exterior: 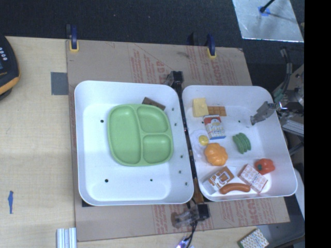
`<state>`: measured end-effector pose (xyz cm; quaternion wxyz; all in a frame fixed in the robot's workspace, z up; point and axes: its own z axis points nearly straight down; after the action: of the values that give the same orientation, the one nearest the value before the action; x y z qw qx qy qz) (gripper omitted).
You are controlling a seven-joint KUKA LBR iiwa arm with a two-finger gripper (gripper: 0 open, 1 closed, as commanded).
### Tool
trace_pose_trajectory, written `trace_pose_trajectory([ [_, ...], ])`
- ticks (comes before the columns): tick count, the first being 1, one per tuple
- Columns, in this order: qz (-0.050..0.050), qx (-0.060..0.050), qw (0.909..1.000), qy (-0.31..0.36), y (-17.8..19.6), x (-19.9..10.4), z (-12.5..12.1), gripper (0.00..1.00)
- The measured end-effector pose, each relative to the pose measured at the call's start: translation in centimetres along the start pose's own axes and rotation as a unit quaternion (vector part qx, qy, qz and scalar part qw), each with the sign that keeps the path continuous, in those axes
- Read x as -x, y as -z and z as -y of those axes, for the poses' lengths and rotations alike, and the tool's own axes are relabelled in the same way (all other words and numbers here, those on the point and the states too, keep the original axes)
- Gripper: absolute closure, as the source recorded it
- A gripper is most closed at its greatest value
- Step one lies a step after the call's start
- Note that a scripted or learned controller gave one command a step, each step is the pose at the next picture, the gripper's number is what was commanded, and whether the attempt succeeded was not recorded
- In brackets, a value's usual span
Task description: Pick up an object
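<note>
Bench (31,138): tan surface, a cardboard sheet clamped over its middle, carrying both bins.

Left bin (90,180): white, sitting left of centre, holding a green divided plate (139,134) with a small brown piece (153,103) peeking out at the plate's upper edge.

Right bin (282,187): white, sitting right of centre, holding the pickable items.

Gripper (262,112): grey, entering at the frame's right edge and hanging over the bin's upper right corner; whether the jaws are parted or closed cannot be told; nothing is showing between them.

Items, all lying loose:
- orange fruit (215,154), centre of bin
- sausage (235,188), lower edge
- carton (214,127) above the fruit
- two packets, (221,178) and (254,177)
- green vegetable (241,142), nearest the gripper
- red tomato (265,165)
- yellow block (200,107), cracker (217,110)
- small yellow piece (204,138)

Step, as judged: the approach is being made and no grasp is achieved yet. The next move is calling for a descent over one chosen item, likely the green vegetable, well apart from its neighbours.
</note>
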<state>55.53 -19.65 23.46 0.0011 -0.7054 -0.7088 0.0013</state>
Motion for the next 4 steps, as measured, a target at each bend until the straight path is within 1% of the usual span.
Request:
trace_pose_trajectory([
  [1, -0.002, -0.006, 1.0000, 0.000, -13.9, 0.6, 1.1, 0.00],
  [2, 0.001, 0.000, 1.0000, 0.001, -12.0, 0.9, 0.7, 1.00],
  [3, 0.001, -0.001, 1.0000, 0.001, -12.1, 0.9, 0.7, 0.00],
  [4, 0.001, -0.001, 1.0000, 0.002, -11.0, 0.9, 0.7, 1.00],
])
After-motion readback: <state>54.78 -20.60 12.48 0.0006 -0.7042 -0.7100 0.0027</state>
